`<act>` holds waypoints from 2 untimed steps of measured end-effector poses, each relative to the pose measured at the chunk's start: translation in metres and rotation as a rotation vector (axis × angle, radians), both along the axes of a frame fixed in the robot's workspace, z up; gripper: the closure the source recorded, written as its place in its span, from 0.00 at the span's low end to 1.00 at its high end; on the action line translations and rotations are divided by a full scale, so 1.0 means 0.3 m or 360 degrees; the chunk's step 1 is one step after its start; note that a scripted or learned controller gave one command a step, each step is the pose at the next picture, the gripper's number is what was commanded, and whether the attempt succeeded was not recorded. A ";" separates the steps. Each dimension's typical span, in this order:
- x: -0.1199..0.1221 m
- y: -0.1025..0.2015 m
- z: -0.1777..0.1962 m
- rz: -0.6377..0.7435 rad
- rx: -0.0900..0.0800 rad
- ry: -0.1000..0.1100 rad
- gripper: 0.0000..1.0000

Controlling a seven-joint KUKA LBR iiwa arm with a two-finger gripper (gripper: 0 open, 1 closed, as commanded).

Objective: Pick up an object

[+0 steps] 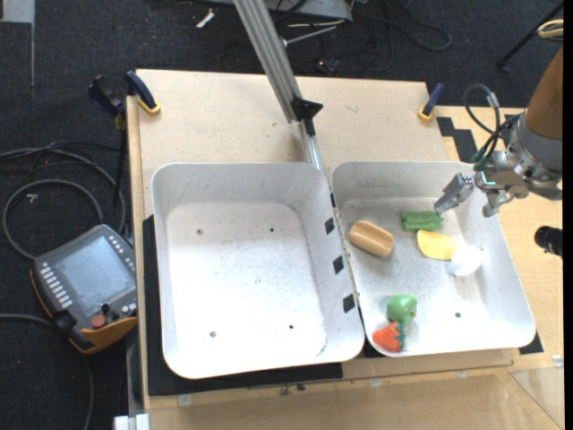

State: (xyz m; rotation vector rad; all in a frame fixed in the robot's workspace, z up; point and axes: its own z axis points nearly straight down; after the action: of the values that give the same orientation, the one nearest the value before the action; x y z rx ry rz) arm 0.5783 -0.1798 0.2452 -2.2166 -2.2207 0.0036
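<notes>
The camera looks down on a wooden worktop [224, 115] carrying two white bins side by side. The left bin [170, 186] shows only dark specks on its floor. The right bin [510, 316] holds all the loose things.

The arm [546, 115] comes in over the right edge of the worktop, and its pincer [473, 196] hangs above the far right part of the right bin. Its two fingers stand apart, one finger [452, 193] pointing left and down toward the bin floor, the other nearer the bin's right wall. Nothing lies between them.

Just beside the left finger's tip, a little nearer the bin's front, lies a green block [421, 220]. Touching or nearly touching it on the front side is a yellow piece [435, 245], and right of that, near the right wall, sits a small white lump [466, 260]. A tan roll [371, 238] lies left of the green block, close to the bin's left wall and well apart from the pincer. At the front left corner of the bin a green pepper [402, 308] rests against a red piece [387, 336], both far from the pincer.

A slanted metal pole [269, 47] crosses the far edge of the worktop and ends between the bins. A pendant [85, 280] lies on the floor left of the worktop.
</notes>
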 end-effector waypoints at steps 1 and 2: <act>0.003 0.000 0.008 0.0002 -0.0002 -0.0006 0.00; 0.011 0.004 -0.138 -0.0003 -0.0001 0.0000 0.00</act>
State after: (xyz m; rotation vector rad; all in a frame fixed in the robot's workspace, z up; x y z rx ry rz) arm 0.5815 -0.1788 0.2038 -2.2190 -2.2194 0.0042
